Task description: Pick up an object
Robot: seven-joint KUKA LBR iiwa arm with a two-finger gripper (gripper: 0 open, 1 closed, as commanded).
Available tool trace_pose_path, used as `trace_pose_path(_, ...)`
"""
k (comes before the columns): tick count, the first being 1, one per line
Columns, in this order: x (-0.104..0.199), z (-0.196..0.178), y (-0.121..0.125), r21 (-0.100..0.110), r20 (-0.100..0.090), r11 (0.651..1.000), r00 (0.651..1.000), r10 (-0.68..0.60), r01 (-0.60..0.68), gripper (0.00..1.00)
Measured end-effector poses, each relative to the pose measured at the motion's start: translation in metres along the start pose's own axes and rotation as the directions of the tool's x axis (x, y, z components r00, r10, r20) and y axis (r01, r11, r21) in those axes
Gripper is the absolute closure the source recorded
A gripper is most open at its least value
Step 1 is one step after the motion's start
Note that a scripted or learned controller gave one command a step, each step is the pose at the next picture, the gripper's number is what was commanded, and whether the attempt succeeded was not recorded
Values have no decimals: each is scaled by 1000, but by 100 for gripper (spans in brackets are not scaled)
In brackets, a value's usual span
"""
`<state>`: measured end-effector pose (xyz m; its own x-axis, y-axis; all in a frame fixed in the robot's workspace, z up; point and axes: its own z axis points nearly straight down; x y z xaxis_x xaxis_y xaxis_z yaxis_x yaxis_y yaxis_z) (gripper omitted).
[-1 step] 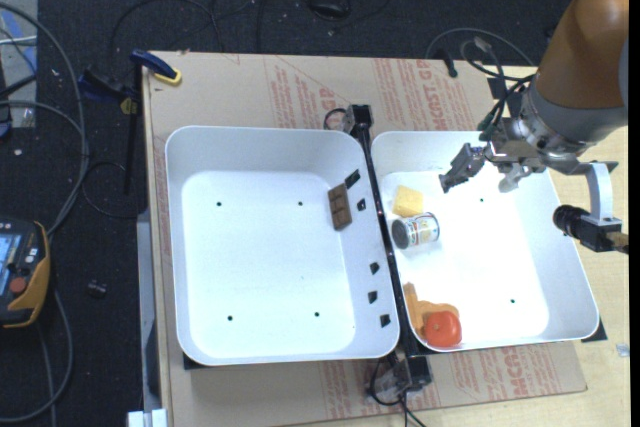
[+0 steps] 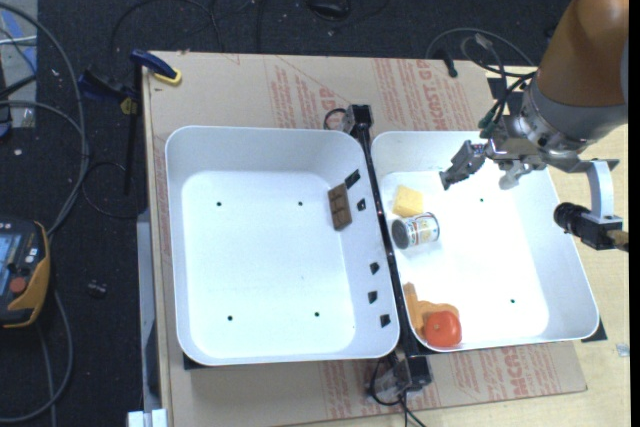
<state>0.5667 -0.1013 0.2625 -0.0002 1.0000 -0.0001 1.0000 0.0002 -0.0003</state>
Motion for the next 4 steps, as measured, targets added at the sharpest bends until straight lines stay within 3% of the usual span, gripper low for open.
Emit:
trace_pose_path(3,7,136,14,0,0,1000,1000,0,0,0)
trace_pose_path(4,7,126,14,-1,0,1000,1000,0,0,100)
